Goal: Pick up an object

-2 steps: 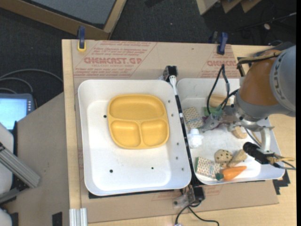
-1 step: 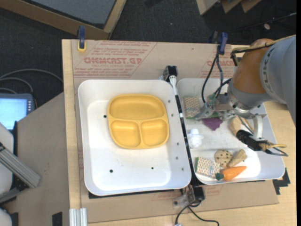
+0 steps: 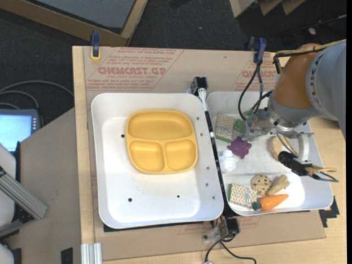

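Note:
My gripper [image 3: 251, 132] hangs over the left half of the right bin [image 3: 319, 198], and the grey arm with its orange band reaches in from the right. A purple bunch of toy grapes [image 3: 240, 147] lies just below and left of the gripper. A green piece [image 3: 240, 126] sits right beside the gripper on its left, next to a checkered pale square [image 3: 224, 127]. I see nothing held by the gripper.
The left bin [image 3: 110, 164] holds a yellow divided plate [image 3: 162, 141]. In the right bin's front part lie a white lump [image 3: 227, 159], a cookie [image 3: 260, 182], a tan piece [image 3: 278, 182], an orange carrot [image 3: 273, 201] and another checkered square [image 3: 240, 194].

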Controlling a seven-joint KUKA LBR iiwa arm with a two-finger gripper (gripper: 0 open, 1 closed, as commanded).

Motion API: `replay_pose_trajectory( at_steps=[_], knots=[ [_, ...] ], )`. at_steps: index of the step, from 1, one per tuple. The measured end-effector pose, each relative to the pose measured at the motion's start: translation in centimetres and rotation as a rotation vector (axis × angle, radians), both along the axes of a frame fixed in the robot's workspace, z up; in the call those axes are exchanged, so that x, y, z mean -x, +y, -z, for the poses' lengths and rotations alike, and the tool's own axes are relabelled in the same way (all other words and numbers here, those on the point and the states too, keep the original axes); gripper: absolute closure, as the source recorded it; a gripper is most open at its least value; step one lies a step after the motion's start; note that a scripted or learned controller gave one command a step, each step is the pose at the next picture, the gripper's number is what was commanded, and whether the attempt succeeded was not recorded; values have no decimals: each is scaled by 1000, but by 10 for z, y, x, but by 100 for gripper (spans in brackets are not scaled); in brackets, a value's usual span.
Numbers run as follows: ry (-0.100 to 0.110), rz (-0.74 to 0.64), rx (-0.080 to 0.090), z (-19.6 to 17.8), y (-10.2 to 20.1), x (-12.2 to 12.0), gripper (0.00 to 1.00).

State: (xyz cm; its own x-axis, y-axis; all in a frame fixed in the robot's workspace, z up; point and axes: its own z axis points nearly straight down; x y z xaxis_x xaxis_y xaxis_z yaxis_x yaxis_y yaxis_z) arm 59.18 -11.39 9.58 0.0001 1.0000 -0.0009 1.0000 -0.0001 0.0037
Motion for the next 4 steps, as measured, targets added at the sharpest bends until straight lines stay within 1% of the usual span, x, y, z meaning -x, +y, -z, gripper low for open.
replay_pose_trajectory(
  at_steps=[1,2,3,4],
  knots=[
    [1,0,0,1,0,0,0],
    [10,2,-3,12,9,57,0],
    [-1,-1,2,11,-16,12,0],
    [-8,-2,5,9,-83,-74,0]
  ],
)
